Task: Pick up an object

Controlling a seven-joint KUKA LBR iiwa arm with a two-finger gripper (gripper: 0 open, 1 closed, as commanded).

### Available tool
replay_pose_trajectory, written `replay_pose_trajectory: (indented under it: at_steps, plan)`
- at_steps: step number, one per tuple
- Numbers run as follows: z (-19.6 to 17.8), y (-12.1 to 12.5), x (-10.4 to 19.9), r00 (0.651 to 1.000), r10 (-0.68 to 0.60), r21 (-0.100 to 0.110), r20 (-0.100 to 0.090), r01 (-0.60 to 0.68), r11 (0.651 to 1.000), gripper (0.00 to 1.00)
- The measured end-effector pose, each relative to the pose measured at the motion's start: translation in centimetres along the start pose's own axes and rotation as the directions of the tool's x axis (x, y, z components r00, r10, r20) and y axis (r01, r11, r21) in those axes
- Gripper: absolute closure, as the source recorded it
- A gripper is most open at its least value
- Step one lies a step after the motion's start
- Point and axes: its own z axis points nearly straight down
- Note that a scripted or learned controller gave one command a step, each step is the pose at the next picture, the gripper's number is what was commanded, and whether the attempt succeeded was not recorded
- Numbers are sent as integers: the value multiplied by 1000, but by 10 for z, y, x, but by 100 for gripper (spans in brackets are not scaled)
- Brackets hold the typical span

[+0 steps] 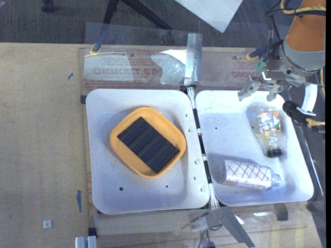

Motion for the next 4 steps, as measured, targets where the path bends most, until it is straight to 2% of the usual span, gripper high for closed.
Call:
replay_pose_trajectory:
  at_steps: [1, 2, 3, 4]
  plan:
    - [96, -7, -65, 988, -152, -2, 1, 152, 988, 0]
    - [135, 6, -77, 980, -197, -5, 3, 197, 980, 0]
    - [162, -42, -36, 953, -304, -8, 4, 304, 953, 0]
    - [162, -101, -90, 961, -278, -6, 5, 278, 961, 0]
